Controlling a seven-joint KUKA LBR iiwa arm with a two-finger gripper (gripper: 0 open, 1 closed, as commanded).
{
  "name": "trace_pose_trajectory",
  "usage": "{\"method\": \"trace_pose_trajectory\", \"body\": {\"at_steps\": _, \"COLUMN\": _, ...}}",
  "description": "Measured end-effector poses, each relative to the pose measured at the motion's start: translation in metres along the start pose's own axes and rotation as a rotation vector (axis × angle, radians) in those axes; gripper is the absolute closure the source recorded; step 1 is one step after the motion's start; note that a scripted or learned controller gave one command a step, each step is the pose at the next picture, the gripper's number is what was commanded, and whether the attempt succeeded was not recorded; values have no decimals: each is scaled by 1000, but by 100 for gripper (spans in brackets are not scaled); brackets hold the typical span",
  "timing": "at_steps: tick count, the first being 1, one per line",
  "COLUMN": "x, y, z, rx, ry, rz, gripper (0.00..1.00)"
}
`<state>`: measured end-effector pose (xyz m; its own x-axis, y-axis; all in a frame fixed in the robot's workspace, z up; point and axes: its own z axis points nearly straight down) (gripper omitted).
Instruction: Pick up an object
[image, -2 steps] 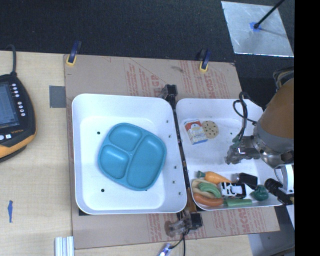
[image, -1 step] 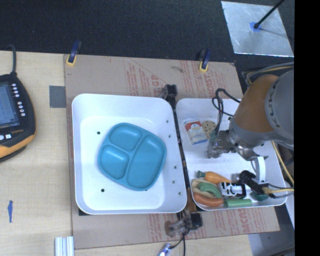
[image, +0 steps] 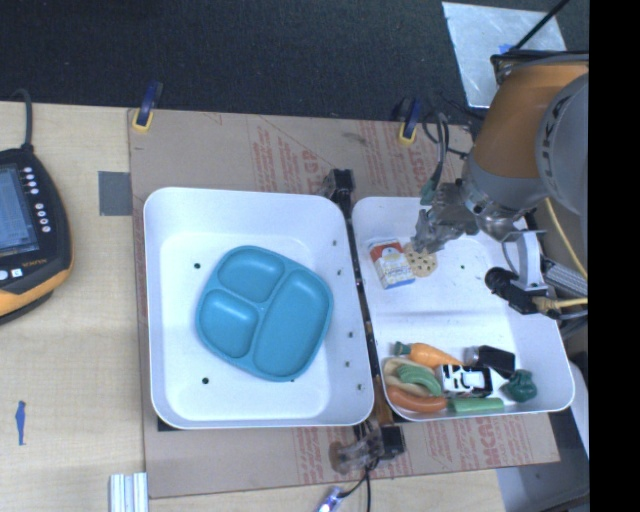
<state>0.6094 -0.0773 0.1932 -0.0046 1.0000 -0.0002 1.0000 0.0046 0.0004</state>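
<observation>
your arm reaches in from the right, wrist bent down, gripper (image: 430, 238) low in the right bin (image: 540, 335) above a cookie (image: 422, 264); it perhaps touches it.

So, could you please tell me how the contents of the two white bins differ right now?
The left bin holds one thing, a blue divided plate, lying flat near its middle. The right bin holds many small items: a packet at its upper left, under the gripper, and toy foods such as a carrot bunched along its lower edge. Both bins are shallow, white and side by side.
</observation>
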Motion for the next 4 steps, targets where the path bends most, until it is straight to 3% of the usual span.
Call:
{"method": "trace_pose_trajectory", "body": {"at_steps": 1, "x": -37, "y": -38, "z": 85, "rx": 6, "ry": 0, "rz": 1, "gripper": 100}}
{"method": "trace_pose_trajectory", "body": {"at_steps": 2, "x": -22, "y": -25, "z": 51, "rx": 3, "ry": 1, "rz": 1, "gripper": 100}}
{"method": "trace_pose_trajectory", "body": {"at_steps": 3, "x": -22, "y": -28, "z": 52, "rx": 5, "ry": 1, "rz": 2, "gripper": 100}}
{"method": "trace_pose_trajectory", "body": {"at_steps": 4, "x": -46, "y": -83, "z": 91, "rx": 5, "ry": 0, "rz": 0, "gripper": 100}}
